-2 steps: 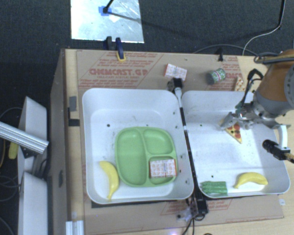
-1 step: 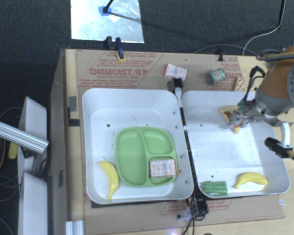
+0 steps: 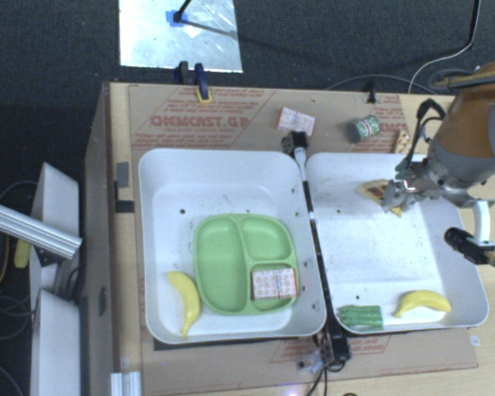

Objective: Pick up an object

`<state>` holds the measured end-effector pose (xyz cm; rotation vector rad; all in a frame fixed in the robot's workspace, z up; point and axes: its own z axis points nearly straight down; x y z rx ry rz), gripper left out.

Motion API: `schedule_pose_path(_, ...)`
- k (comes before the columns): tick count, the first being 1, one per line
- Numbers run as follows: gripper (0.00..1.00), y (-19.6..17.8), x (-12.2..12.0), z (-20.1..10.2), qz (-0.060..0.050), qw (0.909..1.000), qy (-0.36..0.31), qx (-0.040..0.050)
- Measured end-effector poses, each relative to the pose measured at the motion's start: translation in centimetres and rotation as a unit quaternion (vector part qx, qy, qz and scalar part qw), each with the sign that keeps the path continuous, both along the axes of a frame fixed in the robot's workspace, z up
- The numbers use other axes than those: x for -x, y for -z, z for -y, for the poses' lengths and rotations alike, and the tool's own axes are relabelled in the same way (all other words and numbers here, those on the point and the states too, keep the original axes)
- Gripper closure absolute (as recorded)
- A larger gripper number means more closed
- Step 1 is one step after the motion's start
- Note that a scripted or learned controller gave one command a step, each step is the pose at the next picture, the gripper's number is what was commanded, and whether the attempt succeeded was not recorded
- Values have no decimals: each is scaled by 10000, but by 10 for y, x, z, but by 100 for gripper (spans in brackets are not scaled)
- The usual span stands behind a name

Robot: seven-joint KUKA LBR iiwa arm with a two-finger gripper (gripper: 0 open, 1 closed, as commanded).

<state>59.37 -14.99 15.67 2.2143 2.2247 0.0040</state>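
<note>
The bench (image 3: 190,110) is covered by a printed cardboard sheet, on which two shallow white bins of smooth moulded plastic are set side by side. In the left bin (image 3: 173,176), a green divided plate (image 3: 231,258) of rigid, glossy plastic is seen toward the near edge; a small printed packet (image 3: 274,284) lies in its near right compartment, and a yellow banana (image 3: 186,300) lies just beside the plate at the near left corner. In the right bin (image 3: 379,254), a second banana (image 3: 421,303) and a flat green item (image 3: 360,315) are placed along the near edge, close together. The gripper (image 3: 396,198) is positioned low at the far right corner of the right bin, over a small tan and yellow object (image 3: 373,191); whether the tool is spread or closed cannot be told, and no hold is confirmed. This object is judged to be light and small, possibly soft. It is best taken across its narrow width, near its middle.
</note>
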Motion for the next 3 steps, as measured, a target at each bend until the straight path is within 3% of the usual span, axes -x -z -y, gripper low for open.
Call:
schedule_pose_path(1, 100, -63, 3, -63, -1, 10000, 1, -2)
schedule_pose_path(2, 100, -44, 32, -102, -17, 10000, 0, -2)
schedule_pose_path(3, 0, -44, 32, -102, -14, 10000, 5, 0)
